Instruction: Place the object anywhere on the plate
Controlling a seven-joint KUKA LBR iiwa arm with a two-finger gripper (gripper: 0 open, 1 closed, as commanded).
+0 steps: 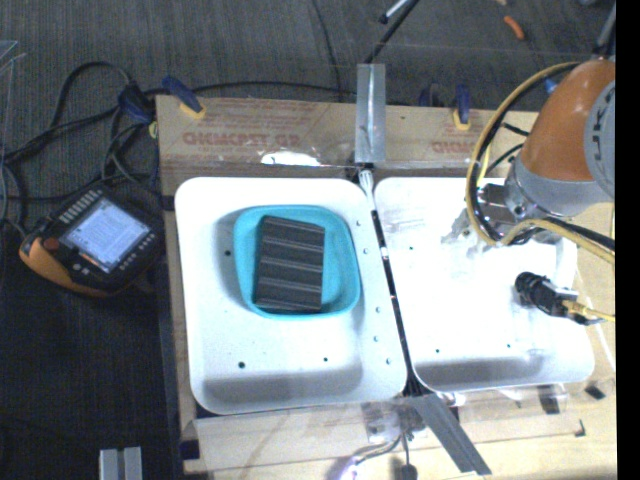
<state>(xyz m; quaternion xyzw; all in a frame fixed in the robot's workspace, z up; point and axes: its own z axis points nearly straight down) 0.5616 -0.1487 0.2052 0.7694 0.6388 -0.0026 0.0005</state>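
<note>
A turquoise plate [342, 268] sits in the left white bin [205, 348]. A dark grey ribbed block [290, 264] lies flat on the plate's middle, covering much of it. My gripper [487, 230] hangs over the back part of the right white bin [500, 368], well to the right of the plate and apart from the block. The grey wrist and orange band [568, 128] above hide most of the gripper from this angle.
The two bins meet at a raised rim [385, 278] between plate and gripper. A black cylindrical fitting with a yellow cable [540, 293] juts out over the right bin. A handheld pendant [98, 240] lies left of the bench.
</note>
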